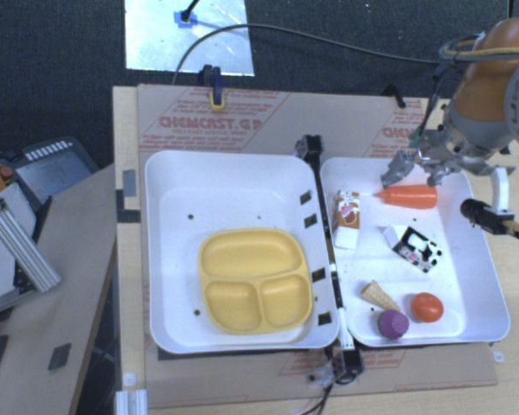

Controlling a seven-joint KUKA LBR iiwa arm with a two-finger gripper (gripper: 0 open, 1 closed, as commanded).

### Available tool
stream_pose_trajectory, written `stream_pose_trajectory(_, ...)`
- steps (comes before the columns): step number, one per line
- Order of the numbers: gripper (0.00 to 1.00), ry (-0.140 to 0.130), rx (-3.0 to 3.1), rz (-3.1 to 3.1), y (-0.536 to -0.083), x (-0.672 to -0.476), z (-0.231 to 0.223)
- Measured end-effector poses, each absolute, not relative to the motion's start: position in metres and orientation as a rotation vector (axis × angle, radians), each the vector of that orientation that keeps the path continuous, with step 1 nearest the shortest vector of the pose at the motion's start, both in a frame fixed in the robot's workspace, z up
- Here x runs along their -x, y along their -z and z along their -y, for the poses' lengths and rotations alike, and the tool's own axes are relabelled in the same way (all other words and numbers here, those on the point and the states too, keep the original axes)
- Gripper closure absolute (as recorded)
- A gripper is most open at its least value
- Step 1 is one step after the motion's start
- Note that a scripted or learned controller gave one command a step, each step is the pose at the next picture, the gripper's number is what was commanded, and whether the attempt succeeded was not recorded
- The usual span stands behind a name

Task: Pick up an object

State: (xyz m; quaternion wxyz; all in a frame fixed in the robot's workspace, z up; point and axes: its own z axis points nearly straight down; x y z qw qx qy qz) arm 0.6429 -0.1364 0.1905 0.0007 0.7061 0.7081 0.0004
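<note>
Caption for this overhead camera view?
Gripper open above the carrot in the right bin; yellow tray in the left.

Grey arm (493,102) with orange band, seemingly metallic gripper (417,168).

The arm (493,76) runs off the right edge — print on the small carton (347,209) stays unreadable.

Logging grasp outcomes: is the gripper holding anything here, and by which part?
Nothing held. The gripper hangs open just above the carrot at the right bin's far end, with nothing between its fingers.
</note>
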Motion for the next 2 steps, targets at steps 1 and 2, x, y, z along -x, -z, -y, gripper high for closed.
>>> stream_pose_trajectory(1, 0.0, -0.002, -2.214, -2.226, -0.149, -0.648, 0.131)
stream_pose_trajectory(2, 0.0, 0.008, -2.222, -2.23, -0.1, -0.65, 0.121)
